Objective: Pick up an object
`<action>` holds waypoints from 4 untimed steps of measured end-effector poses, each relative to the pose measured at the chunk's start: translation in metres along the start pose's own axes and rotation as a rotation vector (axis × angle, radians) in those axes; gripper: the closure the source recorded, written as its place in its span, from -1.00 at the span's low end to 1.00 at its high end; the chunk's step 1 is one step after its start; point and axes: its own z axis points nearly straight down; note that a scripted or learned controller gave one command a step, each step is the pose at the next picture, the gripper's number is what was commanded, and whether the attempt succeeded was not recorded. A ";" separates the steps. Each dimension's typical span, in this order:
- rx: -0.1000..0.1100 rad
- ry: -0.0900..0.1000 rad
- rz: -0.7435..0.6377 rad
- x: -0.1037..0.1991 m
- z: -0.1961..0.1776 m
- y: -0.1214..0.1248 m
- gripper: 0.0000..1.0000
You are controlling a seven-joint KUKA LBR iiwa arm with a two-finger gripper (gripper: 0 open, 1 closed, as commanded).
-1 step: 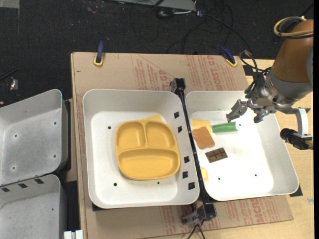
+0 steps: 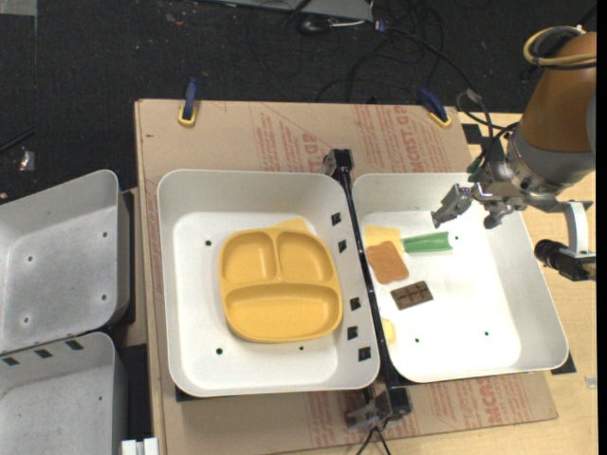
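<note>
So we're looking down on the desk point(image 2: 237, 131), which is topped with a sheet of cardboard carrying red printed lettering. It's reversed and partly covered, so we can't really read it, maybe "DO NOT" along the top edge, but we wouldn't swear to it. Two clamps with yellow and blue handles point(image 2: 189, 103) pin the board at the back.

Two white bins sit side by side, touching along the middle. The left bin point(image 2: 190, 349) has a big yellow divided plate point(image 2: 281, 285) lying flat in it, three compartments, no label we can spot. The right bin point(image 2: 503, 339) holds the small stuff, all bunched near its left wall: a pale yellow block point(image 2: 381, 236), a tan toast-looking slice point(image 2: 387, 261) just in front of it, a green stick point(image 2: 427, 244) lying to the right of the block, a dark brown chocolate-bar piece point(image 2: 412, 296) below the slice, and a tiny yellow bit point(image 2: 388, 330) by the divider.

The arm point(image 2: 560, 102) comes in from the right, orange band showing. Its gripper point(image 2: 473, 208) hangs over the back of the right bin, just above and right of the green stick, fingers point(image 2: 450, 208) spread apart with nothing between them.
</note>
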 end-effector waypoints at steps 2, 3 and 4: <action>0.005 0.002 0.002 0.010 0.111 -0.015 -1.00; -0.001 0.001 0.002 0.010 0.129 -0.014 -1.00; -0.005 0.001 0.002 0.011 0.117 -0.013 1.00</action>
